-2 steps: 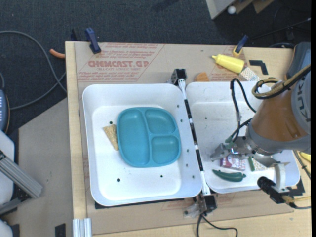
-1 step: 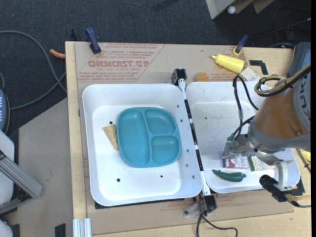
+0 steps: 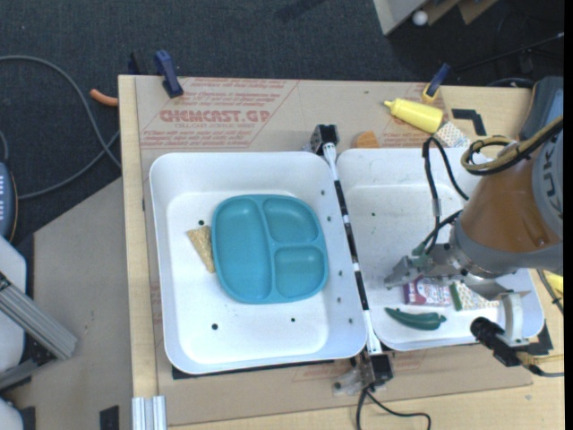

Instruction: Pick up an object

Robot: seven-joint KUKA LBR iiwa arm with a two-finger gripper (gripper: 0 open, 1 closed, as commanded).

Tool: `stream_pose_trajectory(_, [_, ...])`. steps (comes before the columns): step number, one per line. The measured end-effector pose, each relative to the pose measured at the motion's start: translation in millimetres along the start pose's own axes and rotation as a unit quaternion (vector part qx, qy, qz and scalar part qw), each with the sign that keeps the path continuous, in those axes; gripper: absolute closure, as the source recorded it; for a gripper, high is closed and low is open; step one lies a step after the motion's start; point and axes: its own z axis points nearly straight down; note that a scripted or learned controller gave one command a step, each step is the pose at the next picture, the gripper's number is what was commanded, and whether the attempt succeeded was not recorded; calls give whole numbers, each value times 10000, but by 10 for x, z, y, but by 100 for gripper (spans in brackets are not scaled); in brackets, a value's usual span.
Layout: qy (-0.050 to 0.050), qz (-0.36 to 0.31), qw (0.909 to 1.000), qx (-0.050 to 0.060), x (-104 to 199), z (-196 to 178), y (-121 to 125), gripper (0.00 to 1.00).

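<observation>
My gripper (image 3: 414, 272) is low in the right bin (image 3: 385, 186), reaching in from the right under the orange wrist band. It hovers over a small printed packet (image 3: 426, 292) with red and white markings. A green pepper-shaped object (image 3: 416, 319) lies just in front of the packet near the bin's front wall. Nothing shows between the gripper and the bin floor that I can call held. In the left bin (image 3: 170, 195) lies a teal divided plate (image 3: 269, 246), with a tan cracker-like piece (image 3: 201, 245) tucked under its left edge.
A yellow bottle-shaped toy (image 3: 415, 113) and a small orange piece (image 3: 364, 139) lie on the bench behind the right bin. Blue clamps (image 3: 166, 72) hold the board's back edge. A black divider (image 3: 345, 231) runs between the bins. Cables loop over the arm.
</observation>
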Motion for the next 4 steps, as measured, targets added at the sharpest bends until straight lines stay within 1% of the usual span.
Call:
stream_pose_trajectory(1, [-3, 2, 10000, -8, 1, -97, 5, 100])
stream_pose_trajectory(2, [-2, 2, 10000, -7, 1, -96, 4, 0])
stream_pose_trajectory(3, [-24, 13, 10000, -14, 73, 184, 1, 0])
stream_pose_trajectory(4, [-25, 6, 10000, -49, 77, 68, 27, 100])
